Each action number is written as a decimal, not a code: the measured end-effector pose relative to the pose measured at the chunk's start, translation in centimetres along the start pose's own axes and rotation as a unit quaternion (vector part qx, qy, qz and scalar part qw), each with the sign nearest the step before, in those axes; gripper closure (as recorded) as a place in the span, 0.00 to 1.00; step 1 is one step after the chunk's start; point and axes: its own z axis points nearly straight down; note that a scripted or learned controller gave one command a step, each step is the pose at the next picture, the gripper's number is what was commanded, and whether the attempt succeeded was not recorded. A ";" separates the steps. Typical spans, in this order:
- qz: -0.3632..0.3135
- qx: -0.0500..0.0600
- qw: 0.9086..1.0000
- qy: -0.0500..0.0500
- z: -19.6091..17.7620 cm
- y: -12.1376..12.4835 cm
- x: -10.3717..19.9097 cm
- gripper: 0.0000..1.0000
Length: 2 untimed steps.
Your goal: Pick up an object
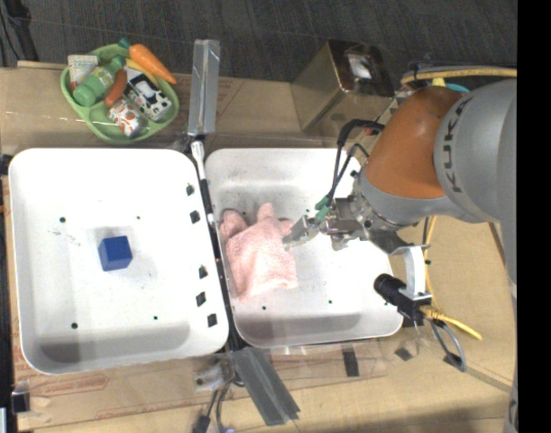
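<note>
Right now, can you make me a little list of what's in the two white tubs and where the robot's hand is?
left bin: one small blue cube, near the middle
right bin: one crumpled pink cloth, on its left side
hand: low in the right bin, at the cloth's right edge
hand holding something: cannot tell
outside the bins: green bowl of toy food, past the left bin
</note>
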 end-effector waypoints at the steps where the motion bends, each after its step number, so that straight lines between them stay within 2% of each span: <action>1: -0.071 -0.004 0.997 -0.001 10.5 6.7 -1.8 0.00; 2: -0.073 -0.003 0.997 -0.001 9.5 6.8 -1.8 1.00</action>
